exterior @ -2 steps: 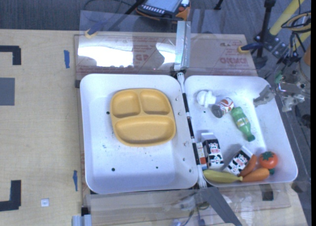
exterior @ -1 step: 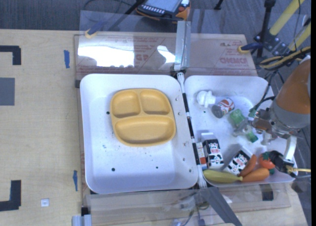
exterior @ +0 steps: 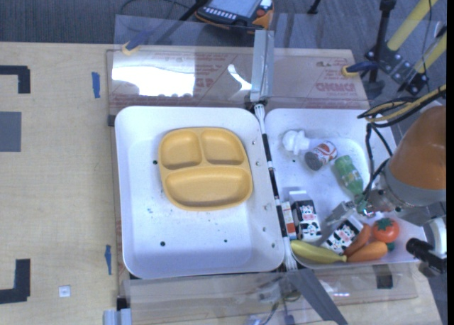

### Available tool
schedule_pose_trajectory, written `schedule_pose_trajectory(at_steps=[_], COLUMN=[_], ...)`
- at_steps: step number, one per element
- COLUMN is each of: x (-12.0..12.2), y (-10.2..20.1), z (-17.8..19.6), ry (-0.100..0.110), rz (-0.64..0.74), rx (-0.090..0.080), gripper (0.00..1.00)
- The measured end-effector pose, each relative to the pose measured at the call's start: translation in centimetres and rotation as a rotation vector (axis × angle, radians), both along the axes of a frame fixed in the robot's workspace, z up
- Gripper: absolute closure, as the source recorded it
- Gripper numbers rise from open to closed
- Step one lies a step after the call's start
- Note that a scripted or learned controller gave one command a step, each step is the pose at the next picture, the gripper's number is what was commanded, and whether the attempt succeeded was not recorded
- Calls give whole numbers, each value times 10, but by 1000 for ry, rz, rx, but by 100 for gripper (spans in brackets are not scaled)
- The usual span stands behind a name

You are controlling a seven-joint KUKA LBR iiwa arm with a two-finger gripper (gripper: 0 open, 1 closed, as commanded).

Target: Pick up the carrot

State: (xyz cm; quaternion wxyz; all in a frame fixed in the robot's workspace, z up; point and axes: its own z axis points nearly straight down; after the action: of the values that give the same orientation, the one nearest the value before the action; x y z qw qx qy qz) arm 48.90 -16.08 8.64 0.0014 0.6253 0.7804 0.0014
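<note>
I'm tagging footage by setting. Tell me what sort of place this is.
Probably a robotics lab, not a kitchen. Two white bins sit on a bench with toy food such as a carrot and banana; a robot arm reaches in, and a teach pendant lies behind.

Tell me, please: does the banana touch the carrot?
Cannot tell. In the camera view the banana tip lies right beside the carrot, but a small black-and-white carton crowds that spot.

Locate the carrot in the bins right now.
The carrot lies in the near right corner of the right bin, beside the tomato and just right of the banana, below the gripper.
</note>
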Motion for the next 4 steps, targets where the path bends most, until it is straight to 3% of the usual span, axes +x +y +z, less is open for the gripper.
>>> schedule_pose_trajectory(at_steps=[1,2,3,4], x=[2,-9,-9,-8], y=[-1,43,101,63], z=[11,82,98,209], ry=[-8,0,0,-2], rz=[-2,187,895,404], rx=[-3,-2,-3,-4], gripper=[100,100,100,100])
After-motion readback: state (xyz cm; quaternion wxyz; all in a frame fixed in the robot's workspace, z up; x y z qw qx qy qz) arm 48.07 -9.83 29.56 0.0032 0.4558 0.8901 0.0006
